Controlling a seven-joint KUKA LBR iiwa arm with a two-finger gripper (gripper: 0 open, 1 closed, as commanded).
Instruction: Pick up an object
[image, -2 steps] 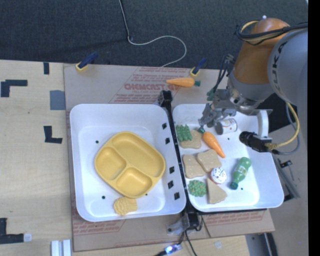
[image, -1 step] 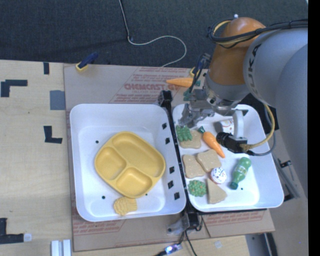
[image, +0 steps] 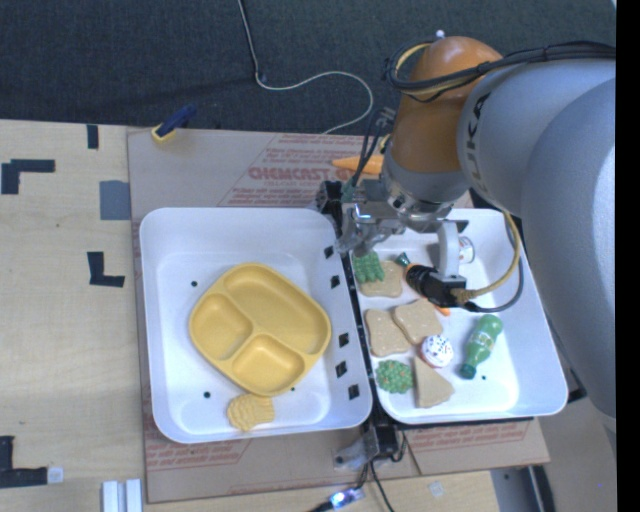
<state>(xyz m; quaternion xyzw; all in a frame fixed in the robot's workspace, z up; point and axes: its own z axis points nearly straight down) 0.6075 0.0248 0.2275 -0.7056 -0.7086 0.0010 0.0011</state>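
The brown cardboard sheet (image: 250, 175) under the bins has red print on it, up and to the left of the fingers. The big red word looks like "CHEMCAST", with a red slanted logo shape around it. There is smaller red writing beside it, but it is too small to read. More red print runs along the cardboard's near edge, down below the fingers, and that is too blurry to read too.
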